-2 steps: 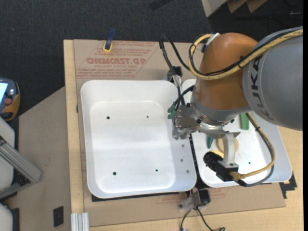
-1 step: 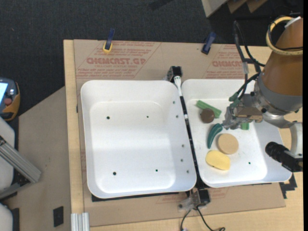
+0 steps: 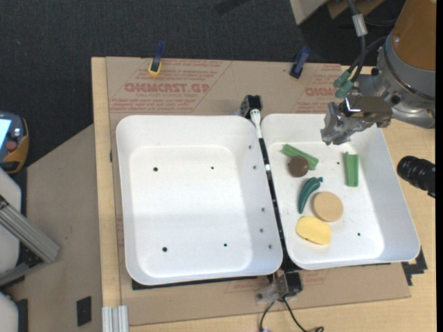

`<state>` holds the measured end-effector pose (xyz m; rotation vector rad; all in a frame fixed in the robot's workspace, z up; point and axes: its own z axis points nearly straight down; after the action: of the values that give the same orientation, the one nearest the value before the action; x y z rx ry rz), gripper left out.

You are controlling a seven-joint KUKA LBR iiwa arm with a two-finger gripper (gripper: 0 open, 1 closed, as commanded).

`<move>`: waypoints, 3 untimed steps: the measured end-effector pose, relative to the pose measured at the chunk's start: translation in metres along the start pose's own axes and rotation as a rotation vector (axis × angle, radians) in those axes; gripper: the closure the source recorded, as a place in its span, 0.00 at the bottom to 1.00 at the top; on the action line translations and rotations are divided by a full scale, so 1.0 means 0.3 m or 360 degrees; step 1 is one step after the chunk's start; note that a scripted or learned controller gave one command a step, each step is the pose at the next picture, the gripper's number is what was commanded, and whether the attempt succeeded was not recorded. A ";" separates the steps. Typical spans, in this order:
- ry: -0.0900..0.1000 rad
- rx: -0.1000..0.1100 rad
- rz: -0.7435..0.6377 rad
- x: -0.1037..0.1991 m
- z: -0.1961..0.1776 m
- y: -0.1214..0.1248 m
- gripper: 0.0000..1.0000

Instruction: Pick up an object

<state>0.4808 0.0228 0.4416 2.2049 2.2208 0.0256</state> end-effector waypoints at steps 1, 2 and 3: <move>-0.0006 0.0058 0.0014 -0.003 0.530 -0.022 1.00; -0.0009 0.0031 0.0024 -0.289 0.506 -0.018 1.00; -0.0003 0.0018 0.0001 -0.094 0.292 0.017 1.00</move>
<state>0.4879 -0.0051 0.3541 2.2102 2.2253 0.0110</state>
